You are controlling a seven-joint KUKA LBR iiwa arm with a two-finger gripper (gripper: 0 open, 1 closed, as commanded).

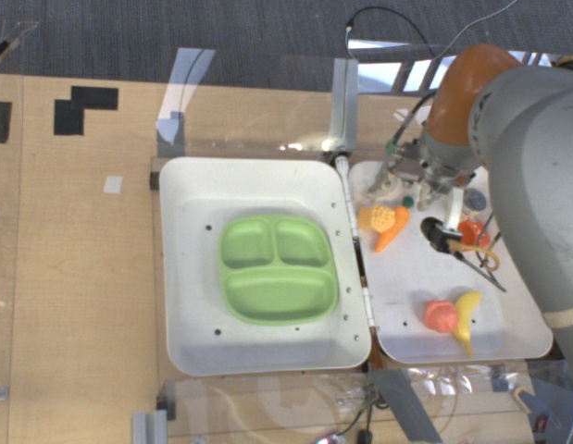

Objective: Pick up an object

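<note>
The grey arm with its orange band (471,81) reaches into the right bin (397,326) from the right. My gripper (400,181) hangs low over the bin's far left part. Just below it lie a yellow corn piece (380,217) and an orange carrot (392,232), close to the gripper tip. I cannot make out whether the gripper touches either. A pink-red toy (441,316) and a yellow banana (466,314) lie together near the bin's front.
A black ladle (437,234), an orange-red item (472,232) and scissors (484,265) lie at the right of the right bin, partly under the arm. The left bin (189,248) holds a green divided plate (278,268). A metal divider (356,248) separates the bins.
</note>
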